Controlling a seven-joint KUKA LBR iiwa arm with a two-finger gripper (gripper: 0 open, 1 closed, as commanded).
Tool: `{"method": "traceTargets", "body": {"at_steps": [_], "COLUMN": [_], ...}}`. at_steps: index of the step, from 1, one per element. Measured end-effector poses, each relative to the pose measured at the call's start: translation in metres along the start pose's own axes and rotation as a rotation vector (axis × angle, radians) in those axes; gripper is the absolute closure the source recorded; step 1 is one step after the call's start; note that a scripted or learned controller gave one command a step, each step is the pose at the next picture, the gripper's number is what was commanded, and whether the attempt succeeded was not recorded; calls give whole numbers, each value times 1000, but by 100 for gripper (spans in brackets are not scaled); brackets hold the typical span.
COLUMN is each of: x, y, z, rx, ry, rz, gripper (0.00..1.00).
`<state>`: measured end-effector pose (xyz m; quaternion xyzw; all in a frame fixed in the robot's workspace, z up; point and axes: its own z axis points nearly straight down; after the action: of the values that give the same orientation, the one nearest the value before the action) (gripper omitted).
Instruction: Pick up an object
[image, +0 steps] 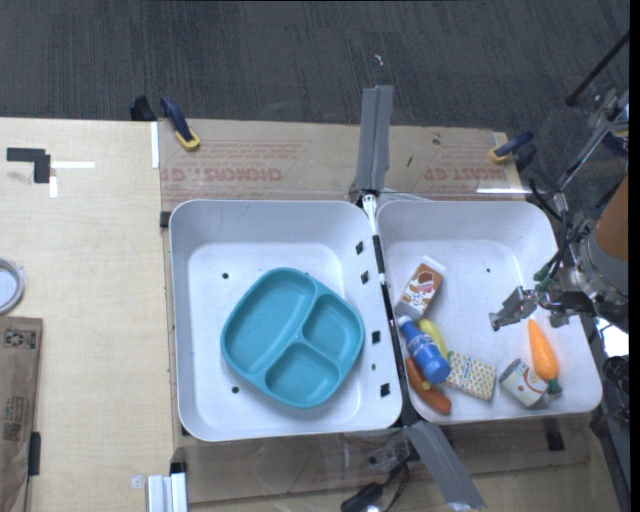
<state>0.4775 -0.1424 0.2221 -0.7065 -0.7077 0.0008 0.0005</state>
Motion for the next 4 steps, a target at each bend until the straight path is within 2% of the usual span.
{"method": "traceTargets", "body": {"at_steps": [1, 2, 3, 4], "x": [-20, 16, 33, 31], "y": [1, 63, 92, 90], "z": [127, 129, 129, 106], "rx": [-5, -3, -4, -4], "ry": [-1, 0, -1, -2], "rz": [-221, -95, -259, -328], "gripper": [0, 0, 0, 0]}}
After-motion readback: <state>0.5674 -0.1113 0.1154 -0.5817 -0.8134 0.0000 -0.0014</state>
